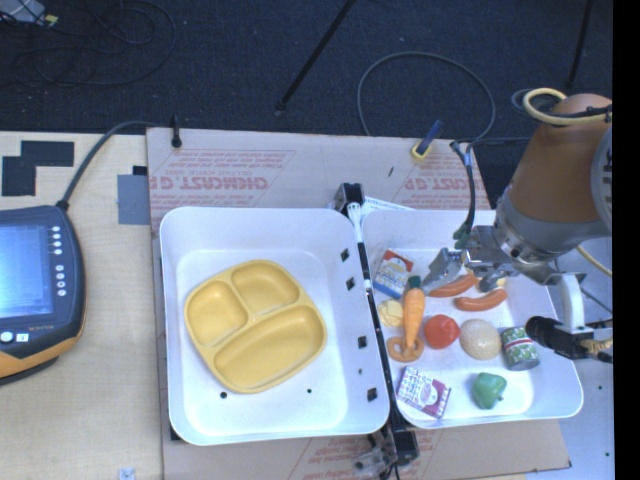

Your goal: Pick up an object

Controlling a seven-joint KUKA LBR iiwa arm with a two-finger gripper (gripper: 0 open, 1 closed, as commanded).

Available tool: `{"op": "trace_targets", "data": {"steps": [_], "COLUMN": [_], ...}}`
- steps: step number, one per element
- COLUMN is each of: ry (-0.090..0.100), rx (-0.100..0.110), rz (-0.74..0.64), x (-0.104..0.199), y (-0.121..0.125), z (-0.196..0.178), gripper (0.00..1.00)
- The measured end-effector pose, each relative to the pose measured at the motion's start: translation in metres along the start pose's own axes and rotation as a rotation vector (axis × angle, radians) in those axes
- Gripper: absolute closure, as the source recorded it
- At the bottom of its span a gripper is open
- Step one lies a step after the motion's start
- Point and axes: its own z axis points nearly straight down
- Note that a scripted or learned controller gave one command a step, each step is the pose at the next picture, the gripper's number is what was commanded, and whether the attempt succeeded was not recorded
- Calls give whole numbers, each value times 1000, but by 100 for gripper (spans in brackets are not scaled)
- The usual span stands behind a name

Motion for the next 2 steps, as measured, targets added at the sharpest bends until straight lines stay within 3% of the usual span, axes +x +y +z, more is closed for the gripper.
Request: {"op": "trace_targets", "data": {"steps": [1,2], "ry": [2,5], "rx": [0,-1], "rz": [2,6], "x": [-21,-21], "y": [-5,-3], "z": [135,121], "gripper": [0,100]}}
